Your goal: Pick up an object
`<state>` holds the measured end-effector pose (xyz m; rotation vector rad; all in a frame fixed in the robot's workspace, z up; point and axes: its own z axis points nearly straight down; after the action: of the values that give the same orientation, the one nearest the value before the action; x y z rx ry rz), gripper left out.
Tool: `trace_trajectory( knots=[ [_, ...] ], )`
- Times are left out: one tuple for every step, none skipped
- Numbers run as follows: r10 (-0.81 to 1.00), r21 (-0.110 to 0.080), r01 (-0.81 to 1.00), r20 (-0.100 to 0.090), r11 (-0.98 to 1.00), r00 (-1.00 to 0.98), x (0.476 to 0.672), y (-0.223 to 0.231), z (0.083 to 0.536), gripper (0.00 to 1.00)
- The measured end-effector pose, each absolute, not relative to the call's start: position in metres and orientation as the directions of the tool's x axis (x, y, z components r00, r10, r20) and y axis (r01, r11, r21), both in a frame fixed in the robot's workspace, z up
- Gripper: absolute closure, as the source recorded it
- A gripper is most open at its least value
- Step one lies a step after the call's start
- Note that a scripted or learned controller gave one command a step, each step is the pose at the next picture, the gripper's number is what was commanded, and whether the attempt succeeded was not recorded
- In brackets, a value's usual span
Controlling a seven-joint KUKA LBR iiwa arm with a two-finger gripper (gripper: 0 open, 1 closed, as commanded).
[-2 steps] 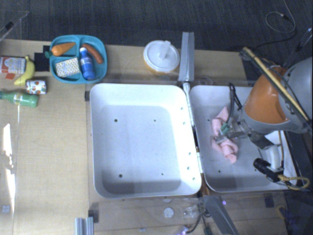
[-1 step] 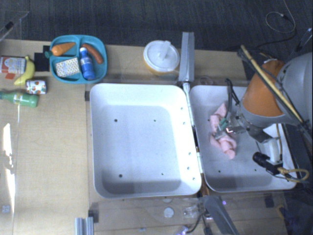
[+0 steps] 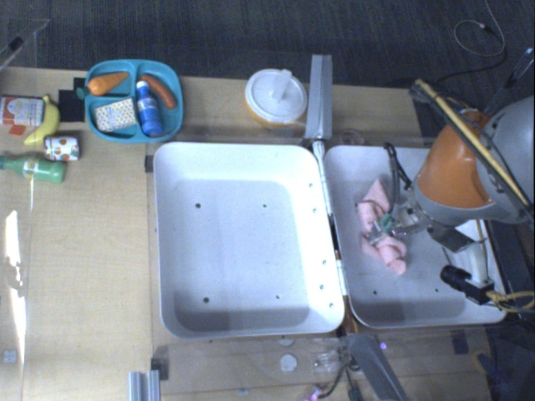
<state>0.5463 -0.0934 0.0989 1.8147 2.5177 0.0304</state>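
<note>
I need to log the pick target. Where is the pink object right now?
The pink object lies in the right-hand bin, left of its middle and near the divider between the two bins, with the gripper right over it.

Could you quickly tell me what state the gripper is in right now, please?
Gripper: down in the right bin at the pink object; open or shut cannot be told.

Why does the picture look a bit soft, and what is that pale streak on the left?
In the camera view, the whole image is slightly soft; the gripper over the pink object is too small and blurred to read in detail. The left bin shows soft shadows along its lower wall. The pale streak looks like glare on the bench.
</note>
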Motion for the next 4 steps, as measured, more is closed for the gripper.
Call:
trace_trajectory(
  knots=[
    [0.949, 0.038, 0.948, -0.019, 0.316, -0.315, 0.546, -0.093, 0.099, 0.00],
    [0.927, 0.004, 0.927, -0.001, 0.375, -0.375, 0.542, -0.093, 0.125, 0.00],
    [0.912, 0.024, 0.912, -0.014, 0.410, -0.409, 0.585, -0.093, 0.098, 0.00],
    [0.911, 0.029, 0.911, -0.017, 0.411, -0.411, 0.587, -0.092, 0.109, 1.00]
  ],
)
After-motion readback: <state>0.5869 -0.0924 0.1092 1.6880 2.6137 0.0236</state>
